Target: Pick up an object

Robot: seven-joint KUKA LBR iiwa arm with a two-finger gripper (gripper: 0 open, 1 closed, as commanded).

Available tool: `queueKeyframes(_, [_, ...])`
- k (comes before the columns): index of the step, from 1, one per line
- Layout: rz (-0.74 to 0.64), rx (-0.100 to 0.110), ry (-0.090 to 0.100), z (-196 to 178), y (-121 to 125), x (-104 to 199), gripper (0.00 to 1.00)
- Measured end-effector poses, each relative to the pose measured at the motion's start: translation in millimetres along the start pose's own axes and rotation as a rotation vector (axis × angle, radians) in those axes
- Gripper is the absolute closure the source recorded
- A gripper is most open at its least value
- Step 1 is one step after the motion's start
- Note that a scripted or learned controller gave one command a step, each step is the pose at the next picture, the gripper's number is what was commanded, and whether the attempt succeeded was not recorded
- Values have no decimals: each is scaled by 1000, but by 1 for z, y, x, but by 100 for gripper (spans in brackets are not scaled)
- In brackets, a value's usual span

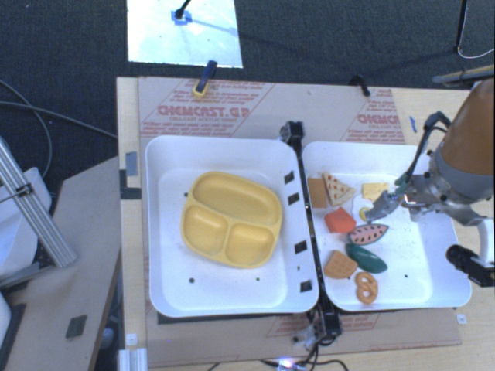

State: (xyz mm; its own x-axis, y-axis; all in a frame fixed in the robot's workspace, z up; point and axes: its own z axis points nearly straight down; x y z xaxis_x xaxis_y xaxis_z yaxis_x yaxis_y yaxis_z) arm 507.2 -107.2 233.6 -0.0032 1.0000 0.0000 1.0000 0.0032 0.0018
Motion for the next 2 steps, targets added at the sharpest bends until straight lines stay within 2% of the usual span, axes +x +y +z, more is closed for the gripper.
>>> queueKeyframes(1, [5, 7, 1, 128, -21, -28, 0])
queueKeyframes(2, [2, -2, 0, 112, -18, -27, 100])
